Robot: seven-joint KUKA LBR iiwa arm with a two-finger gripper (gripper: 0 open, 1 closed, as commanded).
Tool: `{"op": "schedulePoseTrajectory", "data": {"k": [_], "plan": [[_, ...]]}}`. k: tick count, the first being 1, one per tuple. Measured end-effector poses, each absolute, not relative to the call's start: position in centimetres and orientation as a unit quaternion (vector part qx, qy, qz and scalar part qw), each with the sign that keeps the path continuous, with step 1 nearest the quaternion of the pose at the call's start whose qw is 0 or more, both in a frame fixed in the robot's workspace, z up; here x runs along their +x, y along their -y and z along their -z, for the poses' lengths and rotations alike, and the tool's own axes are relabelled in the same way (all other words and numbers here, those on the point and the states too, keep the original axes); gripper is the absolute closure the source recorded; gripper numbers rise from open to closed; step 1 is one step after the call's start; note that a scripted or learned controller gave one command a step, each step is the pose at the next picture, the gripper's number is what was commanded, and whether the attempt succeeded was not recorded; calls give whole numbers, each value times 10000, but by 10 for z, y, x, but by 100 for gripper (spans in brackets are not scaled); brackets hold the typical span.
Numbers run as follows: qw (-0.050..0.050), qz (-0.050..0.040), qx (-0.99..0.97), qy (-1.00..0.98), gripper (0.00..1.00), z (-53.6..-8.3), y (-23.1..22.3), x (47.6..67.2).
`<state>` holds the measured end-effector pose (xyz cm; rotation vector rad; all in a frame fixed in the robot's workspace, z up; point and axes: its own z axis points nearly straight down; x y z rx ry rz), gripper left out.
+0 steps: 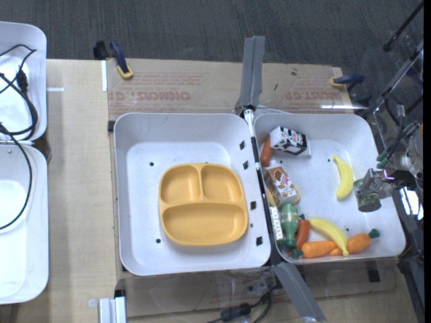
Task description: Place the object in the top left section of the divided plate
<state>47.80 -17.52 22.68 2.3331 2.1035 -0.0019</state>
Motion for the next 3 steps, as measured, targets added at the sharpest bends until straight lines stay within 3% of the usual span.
{"op": "schedulePoseTrajectory", "data": {"k": [1, 2, 3], "plan": [[-11, 13, 7256, -6881, 100, -185, 115, 478], [-9, 17, 7116, -7026, 100, -196, 40, 534], [-2, 17, 6792, -7339, 100, -201, -11, 569]]}}
